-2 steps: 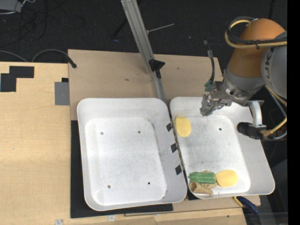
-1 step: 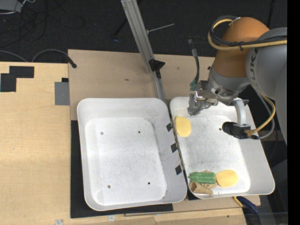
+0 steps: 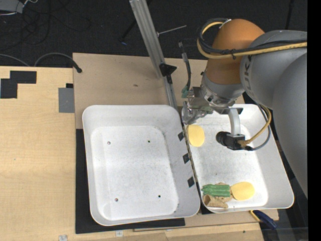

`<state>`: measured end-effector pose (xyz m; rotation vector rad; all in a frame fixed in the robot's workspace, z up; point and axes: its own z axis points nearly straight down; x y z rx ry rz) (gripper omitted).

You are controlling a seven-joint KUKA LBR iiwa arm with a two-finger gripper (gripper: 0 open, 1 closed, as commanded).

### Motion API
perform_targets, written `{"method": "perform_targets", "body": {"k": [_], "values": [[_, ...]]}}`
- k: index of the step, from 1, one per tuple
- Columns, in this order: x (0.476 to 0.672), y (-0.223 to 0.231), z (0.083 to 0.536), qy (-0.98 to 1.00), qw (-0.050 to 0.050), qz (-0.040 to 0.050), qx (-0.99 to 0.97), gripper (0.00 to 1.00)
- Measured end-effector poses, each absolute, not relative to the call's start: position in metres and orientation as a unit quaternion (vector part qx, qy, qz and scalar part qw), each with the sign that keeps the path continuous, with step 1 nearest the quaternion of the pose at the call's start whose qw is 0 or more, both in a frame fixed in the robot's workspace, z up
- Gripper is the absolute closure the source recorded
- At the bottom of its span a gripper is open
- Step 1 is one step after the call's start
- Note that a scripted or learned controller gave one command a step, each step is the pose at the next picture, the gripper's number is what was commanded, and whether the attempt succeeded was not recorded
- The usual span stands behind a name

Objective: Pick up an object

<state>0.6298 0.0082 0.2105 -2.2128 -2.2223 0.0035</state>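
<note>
A pale yellow oval object (image 3: 196,135) lies flat near the upper left of the right bin (image 3: 273,185), just beside the divider where the 2 bins meet. It looks smooth, rounded and low, with a soft sheen and no edge or handle to catch. The end effector (image 3: 193,110) is poised directly above its upper end, at the bin's top left corner. Whether it is spread or closed cannot be told, since the tip is small and lost against the metal parts around it, and nothing can be seen gripped.

The step in hand is judged to be the descent onto this oval. A centred approach is advised, so that the object is straddled across its narrow width rather than along its length. Because the oval sits close to the bin wall, room on the wall side should be checked, or the object may be nudged against the rim instead of enclosed. A slippery, domed top is to be expected, so the closure is best made low, near the bin floor.

Farther off, at the near edge of the same bin, 3 other items are bunched: a green ridged piece (image 3: 217,189), a second yellow round (image 3: 243,190) touching it, and a tan piece (image 3: 217,201) beneath. The left bin (image 3: 90,134) lies alongside on the surface (image 3: 35,149).
</note>
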Motion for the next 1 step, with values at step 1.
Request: {"method": "perform_targets", "body": {"k": [1], "values": [[0.6325,0.0587,0.2252,-0.709,0.001,-0.0003,-0.706,1.0]]}}
